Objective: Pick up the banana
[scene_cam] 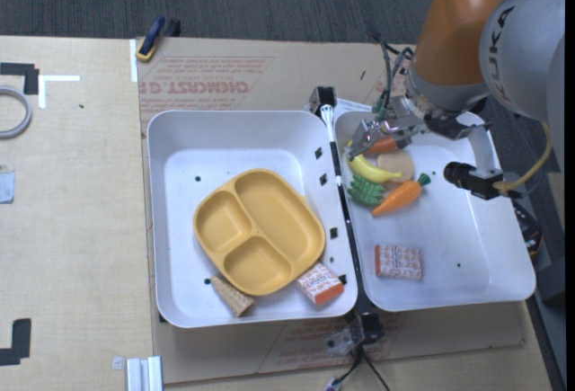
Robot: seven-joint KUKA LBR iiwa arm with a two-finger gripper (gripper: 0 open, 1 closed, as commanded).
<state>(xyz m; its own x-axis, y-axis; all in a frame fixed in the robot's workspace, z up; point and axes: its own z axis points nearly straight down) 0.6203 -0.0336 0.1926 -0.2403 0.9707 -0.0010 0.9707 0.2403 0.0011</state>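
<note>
Banana (pixel 374 170) near right bin's (pixel 467 281) left wall

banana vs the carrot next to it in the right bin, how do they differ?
The banana is yellow; the carrot is orange with a green top. The banana is curved; the carrot is straight and tapered. The banana lies nearer the gripper, at the pile's upper side; the carrot lies below it, angled up to the right. Both sit in the right bin beside the green item.
</note>
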